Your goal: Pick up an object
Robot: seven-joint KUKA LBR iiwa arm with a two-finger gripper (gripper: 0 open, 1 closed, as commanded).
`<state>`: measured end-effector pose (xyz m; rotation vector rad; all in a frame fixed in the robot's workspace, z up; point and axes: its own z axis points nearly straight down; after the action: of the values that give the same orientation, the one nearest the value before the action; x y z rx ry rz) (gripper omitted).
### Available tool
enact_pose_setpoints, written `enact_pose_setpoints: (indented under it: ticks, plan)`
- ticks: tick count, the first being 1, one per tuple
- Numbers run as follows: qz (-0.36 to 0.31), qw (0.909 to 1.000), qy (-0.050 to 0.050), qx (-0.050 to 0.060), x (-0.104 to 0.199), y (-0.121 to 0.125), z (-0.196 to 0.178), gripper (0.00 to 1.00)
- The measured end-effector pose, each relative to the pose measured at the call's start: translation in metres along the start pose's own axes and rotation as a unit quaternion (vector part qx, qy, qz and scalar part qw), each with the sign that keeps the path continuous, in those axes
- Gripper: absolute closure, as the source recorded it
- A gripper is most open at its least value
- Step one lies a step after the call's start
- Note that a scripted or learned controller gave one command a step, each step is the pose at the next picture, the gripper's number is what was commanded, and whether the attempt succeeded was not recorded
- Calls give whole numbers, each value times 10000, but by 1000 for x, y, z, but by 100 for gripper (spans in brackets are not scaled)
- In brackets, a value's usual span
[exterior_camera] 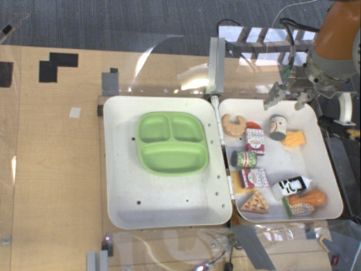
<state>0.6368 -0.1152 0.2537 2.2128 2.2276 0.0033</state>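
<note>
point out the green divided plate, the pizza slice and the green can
green divided plate (172, 143), camera view, on its central ridge
pizza slice (255, 202), camera view, middle of the topping
green can (246, 160), camera view, on its side wall

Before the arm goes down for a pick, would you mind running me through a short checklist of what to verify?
1. Pincer unloaded: ok; it hangs above the far edge of the right bin with nothing between its fingers.
2. Fingers spread for a grasp: ok, they stand apart.
3. Target under the pincer: not ok; the grey can lies nearer the camera than the fingers.
4. Room around the can: cannot tell; the corn cob seems to touch it.
5. Less crowded choice: ok; the croissant lies a little apart near the bin's left wall.
6. Left bin: ok; the green divided plate sits away from the arm's path.
</note>
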Motion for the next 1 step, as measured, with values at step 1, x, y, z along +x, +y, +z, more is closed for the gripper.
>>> enact_pose_setpoints:
  ticks: [1]
  plan:
    - [-815,9967,-3,-16,-17,-1,140,0]
